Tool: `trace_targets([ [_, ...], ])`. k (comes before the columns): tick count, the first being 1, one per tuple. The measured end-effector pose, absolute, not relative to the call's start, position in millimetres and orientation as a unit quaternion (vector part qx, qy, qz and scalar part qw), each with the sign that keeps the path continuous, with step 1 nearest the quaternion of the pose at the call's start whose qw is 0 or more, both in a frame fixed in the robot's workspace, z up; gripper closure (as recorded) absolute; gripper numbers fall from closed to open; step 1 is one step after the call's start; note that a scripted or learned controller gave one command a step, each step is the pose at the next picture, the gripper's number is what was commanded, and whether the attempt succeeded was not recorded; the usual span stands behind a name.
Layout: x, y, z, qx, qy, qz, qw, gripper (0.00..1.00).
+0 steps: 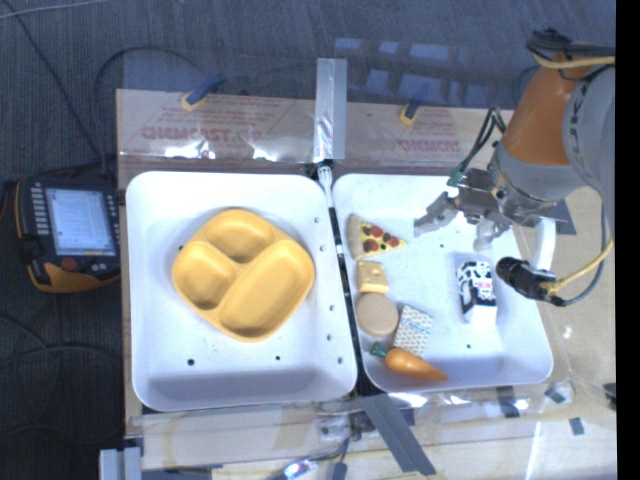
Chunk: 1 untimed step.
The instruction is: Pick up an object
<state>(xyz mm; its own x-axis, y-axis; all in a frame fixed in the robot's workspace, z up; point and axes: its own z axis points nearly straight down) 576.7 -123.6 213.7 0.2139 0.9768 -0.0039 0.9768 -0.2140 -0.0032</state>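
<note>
The grey arm's two-finger gripper (462,218) hangs over the upper part of the right shallow white bin (520,368), its fingers spread apart with nothing between them. So the step in hand looks like the approach: no object is yet chosen by contact.

Just below and to the right of the gripper lies a small black-and-white cow-patterned block (477,288), well apart from the other pieces. Along the bin's left wall sits a row: a pizza-slice toy (374,236) with red dots, a pale yellow cheese-like wedge (371,275), a round tan biscuit-like disc (377,315), a speckled cracker-like square (414,329) and an orange toy carrot (411,365) near the front edge. The left white bin (150,368) holds a yellow three-compartment plastic dish (243,271).

The cow block seems the nearest candidate, though its height is hard to judge from above. The next move calls for centring the fingers over one piece, lining them across its narrow side, then descending before closing.
</note>
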Motion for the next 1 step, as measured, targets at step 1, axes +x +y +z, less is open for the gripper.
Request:
trace_targets([
  [1,574.6,-219.1,168.8,-0.791,-0.612,0.0037,0.0,0.0],
])
